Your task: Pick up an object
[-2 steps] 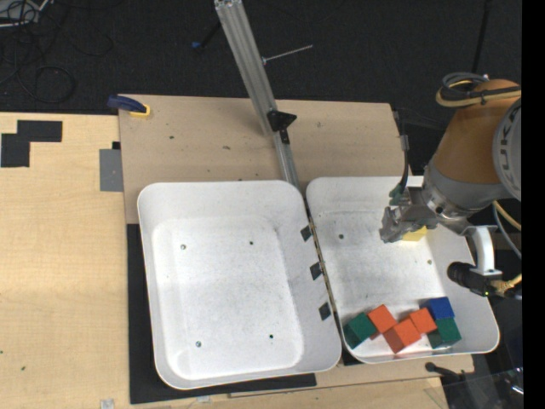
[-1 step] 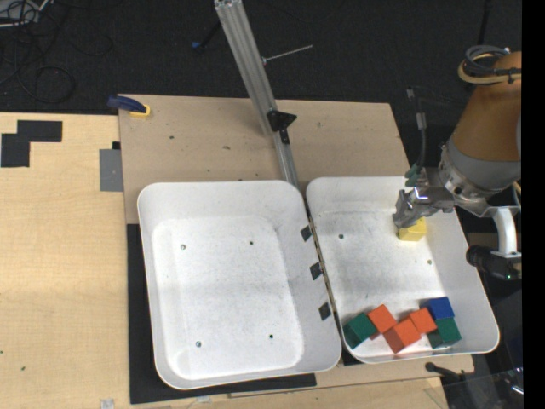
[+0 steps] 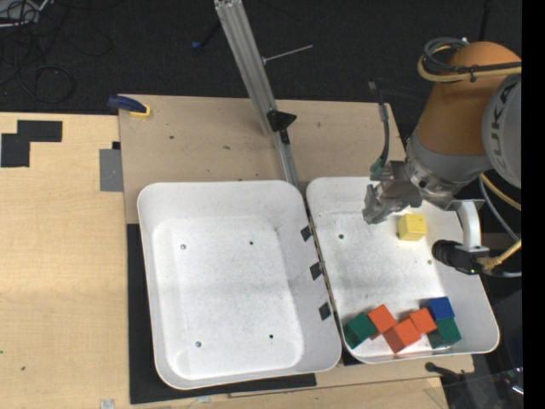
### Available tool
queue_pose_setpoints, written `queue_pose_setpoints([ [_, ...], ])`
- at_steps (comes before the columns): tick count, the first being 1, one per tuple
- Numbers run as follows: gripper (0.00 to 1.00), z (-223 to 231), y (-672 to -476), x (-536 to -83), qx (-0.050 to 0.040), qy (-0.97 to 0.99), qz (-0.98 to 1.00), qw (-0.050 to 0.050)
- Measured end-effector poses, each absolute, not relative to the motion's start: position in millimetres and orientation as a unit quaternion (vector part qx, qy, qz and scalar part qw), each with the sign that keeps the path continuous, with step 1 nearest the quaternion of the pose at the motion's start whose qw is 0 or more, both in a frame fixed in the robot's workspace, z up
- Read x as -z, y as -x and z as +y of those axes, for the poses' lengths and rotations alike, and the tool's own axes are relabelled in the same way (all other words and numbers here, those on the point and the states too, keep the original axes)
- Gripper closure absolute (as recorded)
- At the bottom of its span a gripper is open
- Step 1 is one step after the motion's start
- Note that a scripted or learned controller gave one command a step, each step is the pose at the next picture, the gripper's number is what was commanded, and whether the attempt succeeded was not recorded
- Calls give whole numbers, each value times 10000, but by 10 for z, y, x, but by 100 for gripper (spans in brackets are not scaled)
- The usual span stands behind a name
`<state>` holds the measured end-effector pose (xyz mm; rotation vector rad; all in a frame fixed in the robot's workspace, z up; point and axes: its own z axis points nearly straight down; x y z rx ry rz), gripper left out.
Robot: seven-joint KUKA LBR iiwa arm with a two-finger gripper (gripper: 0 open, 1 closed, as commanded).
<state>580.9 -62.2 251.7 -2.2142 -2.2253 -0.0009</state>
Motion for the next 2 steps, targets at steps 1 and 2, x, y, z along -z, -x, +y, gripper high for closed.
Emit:
queue_pose_setpoints([
  [1,100,-32,-5949,-2468,-2,7054,-7088,12],
  [2,100,462,-5898,-2451,-13,7060,-7082,20],
])
